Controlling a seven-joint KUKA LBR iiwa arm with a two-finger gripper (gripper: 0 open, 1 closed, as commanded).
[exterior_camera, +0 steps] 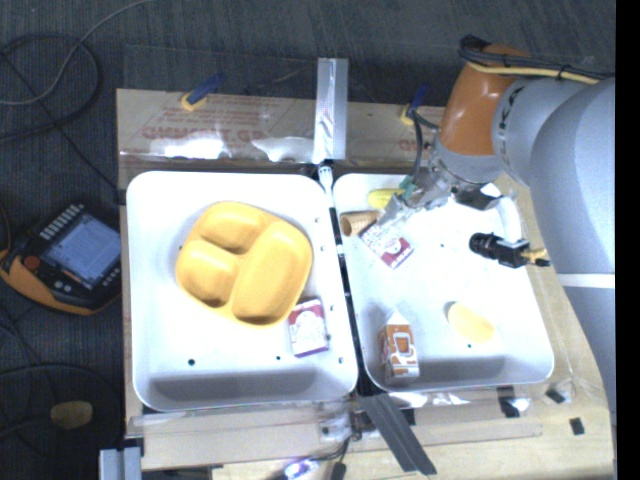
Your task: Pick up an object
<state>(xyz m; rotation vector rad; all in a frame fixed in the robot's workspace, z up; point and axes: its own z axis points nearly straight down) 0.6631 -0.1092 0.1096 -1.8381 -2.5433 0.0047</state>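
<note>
The big grey arm (560, 138) reaches in from the right, over the right bin (520, 368). It is the biggest thing here. Its gripper (392, 230) points down at the far left part of that bin. I cannot tell how the tool is set, because it is small and blurry at the tip.

Next in size is the big yellow lump (243, 260) in the left bin (160, 368). It looks too fat and round for a small tool, so I think it is a bad pick.

Smaller things are better. A little red and white packet (393, 251) lies right under the gripper, touching it or almost. That looks like the thing to pick up. To do it well, the tool should come straight down over the middle of the packet and squeeze its short sides.

A small orange carton (399, 352) stands near the front of the right bin. A flat yellow disc (470, 321) lies to its right, well apart. Another red and white packet (308, 328) sits in the left bin, just beside the lump.

A small yellow piece (381, 199) and a brown piece (352, 222) crowd the far corner, so the tool could bump them.
</note>
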